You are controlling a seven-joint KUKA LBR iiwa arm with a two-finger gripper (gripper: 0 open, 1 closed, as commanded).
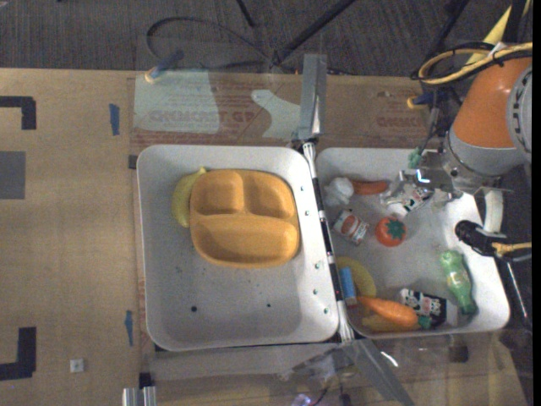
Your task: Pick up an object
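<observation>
The gripper (412, 194) hangs low over the far end of the right bin (499, 307), its tip right at a small black-and-white carton; whether its fingers are spread or pinching cannot be told. A red tomato (390, 231) sits just nearer the camera, round with a green stem cap.
</observation>
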